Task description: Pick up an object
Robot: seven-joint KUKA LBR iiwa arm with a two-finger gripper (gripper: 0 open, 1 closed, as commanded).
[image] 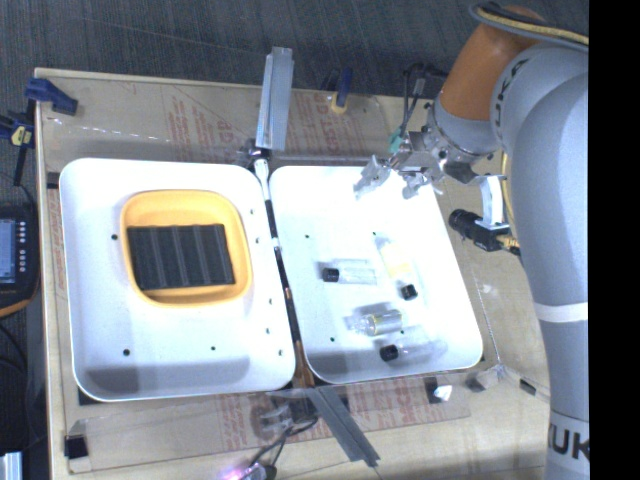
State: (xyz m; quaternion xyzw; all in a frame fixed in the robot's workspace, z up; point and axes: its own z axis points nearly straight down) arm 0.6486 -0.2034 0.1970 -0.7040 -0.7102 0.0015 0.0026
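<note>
My gripper (392,180) hangs over the far edge of the right bin (300,228), its two pale fingers spread apart with nothing between them. Below it in that bin lie several small things: a clear vial with a black cap (342,272), a pale yellowish tube (395,259), a small black cap (408,291), a clear bottle with a metallic middle (375,320), and a black-capped clear vial (392,351) near the front wall. None of them touches the gripper.
The left bin (90,348) holds a yellow tray with a dark ribbed insert (184,254). A metal bar (272,98) stands behind the seam between the bins. The grey arm (545,168) fills the right side.
</note>
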